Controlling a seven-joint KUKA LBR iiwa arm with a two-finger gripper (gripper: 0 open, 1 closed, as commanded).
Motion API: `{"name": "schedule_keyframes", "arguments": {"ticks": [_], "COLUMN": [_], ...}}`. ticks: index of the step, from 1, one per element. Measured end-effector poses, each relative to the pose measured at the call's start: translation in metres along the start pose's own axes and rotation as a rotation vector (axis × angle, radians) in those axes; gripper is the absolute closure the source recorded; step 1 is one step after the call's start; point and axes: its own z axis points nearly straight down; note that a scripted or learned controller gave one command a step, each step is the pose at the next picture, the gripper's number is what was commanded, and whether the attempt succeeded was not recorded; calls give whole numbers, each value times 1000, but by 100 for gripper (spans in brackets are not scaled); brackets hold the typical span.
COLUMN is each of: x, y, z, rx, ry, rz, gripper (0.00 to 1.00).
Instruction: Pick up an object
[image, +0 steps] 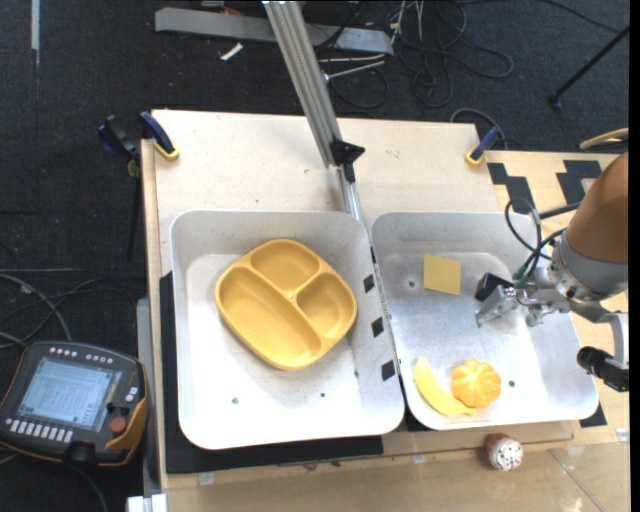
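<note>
In the right bin (560, 405) lie a flat yellow square block (442, 274), a yellow banana (434, 390) and an orange mandarin-like fruit (475, 382) touching the banana at the near side. My gripper (493, 300) reaches in from the right and hangs over the middle of that bin, right of the yellow block and above the fruit. Nothing shows between its fingers. The left bin (195, 400) holds a yellow divided plate (287, 302) with three compartments.
A metal pole (315, 95) slants up from between the bins. A small speckled ball (505, 453) lies on the bench in front of the right bin. A teach pendant (70, 398) sits off the bench at lower left. Clamps (160, 140) mark the bench's back corners.
</note>
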Motion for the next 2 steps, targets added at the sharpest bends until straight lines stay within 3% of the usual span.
{"name": "schedule_keyframes", "arguments": {"ticks": [1, 2], "x": [0, 0], "y": [1, 2], "z": [44, 32], "rx": [-6, -9], "ry": [-2, -3], "rz": [0, -1], "gripper": [0, 100]}}
